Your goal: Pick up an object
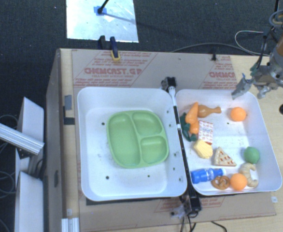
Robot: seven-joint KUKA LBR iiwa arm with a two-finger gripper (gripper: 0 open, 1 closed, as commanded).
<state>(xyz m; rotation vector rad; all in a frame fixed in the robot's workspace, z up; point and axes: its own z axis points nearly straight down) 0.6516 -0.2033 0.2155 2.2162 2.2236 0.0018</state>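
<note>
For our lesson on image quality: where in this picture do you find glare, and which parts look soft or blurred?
Camera view: strong glare on the shiny sheet lying on the dark floor above the bench; the gripper at the right bin's upper corner looks soft; the small toys, such as the pretzel, lack fine detail.

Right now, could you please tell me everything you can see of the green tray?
The green tray is a pale green, plastic-looking plate with rounded corners and three compartments: one long one on the view's left, two smaller ones on the right. It lies flat, slightly turned, near the middle of the left bin. Its compartments hold nothing, and it touches just the bin floor.
</note>
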